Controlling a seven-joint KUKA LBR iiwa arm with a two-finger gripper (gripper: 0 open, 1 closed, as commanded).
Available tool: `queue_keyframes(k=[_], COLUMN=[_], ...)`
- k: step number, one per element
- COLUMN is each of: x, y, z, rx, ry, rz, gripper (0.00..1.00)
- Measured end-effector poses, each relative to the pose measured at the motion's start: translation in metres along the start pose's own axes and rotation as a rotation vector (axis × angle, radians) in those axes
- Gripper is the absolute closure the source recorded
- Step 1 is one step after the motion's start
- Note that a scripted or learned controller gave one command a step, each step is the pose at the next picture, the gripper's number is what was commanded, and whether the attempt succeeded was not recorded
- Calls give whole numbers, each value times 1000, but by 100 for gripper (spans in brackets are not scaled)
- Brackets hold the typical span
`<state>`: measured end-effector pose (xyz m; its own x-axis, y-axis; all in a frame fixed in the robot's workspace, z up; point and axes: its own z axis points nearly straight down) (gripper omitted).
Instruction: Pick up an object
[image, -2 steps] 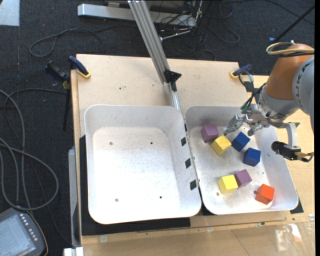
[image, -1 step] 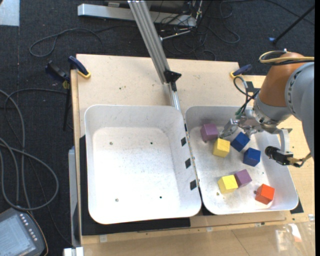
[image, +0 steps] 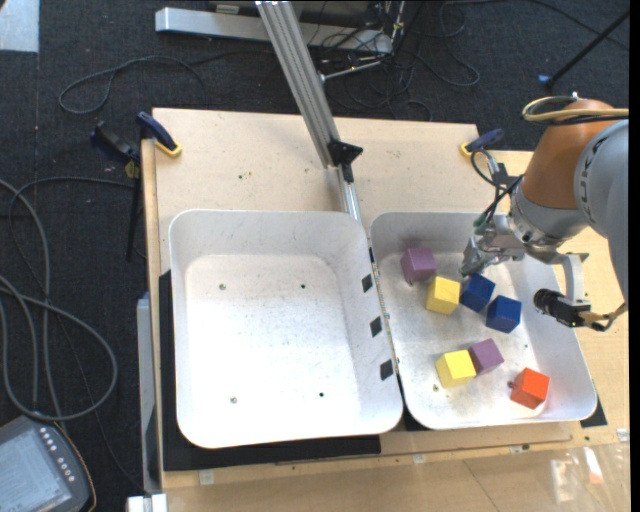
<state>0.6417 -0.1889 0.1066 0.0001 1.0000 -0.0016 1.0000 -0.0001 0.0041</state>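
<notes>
Whether the jaws are open or closed, I cannot tell; the grey metal gripper (image: 478, 258) hangs just above the dark blue cube (image: 478, 292), in the right white plastic bin (image: 570, 405), a yellow cube (image: 443, 295) touching its left.

blocks: purple (image: 418, 264) | yellow (image: 443, 295) | blue (image: 503, 313) | orange (image: 530, 387) | bins white (image: 200, 300)

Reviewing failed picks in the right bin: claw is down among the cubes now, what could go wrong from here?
1. The claw sits at a tight cluster: a blue cube touches a yellow cube and a second blue cube. Closing may catch an edge or nudge neighbours rather than seat one cube.
2. The purple cube lies close to its left; a sideways move may shove it.
3. Whether anything is between the fingers cannot be seen, so lifting may come up empty.
</notes>
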Motion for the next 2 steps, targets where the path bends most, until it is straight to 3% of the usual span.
queue_keyframes(k=[2], x=[-20], y=[3], z=[-105], rx=[-4], ry=[-2], rz=[0], gripper=[100])
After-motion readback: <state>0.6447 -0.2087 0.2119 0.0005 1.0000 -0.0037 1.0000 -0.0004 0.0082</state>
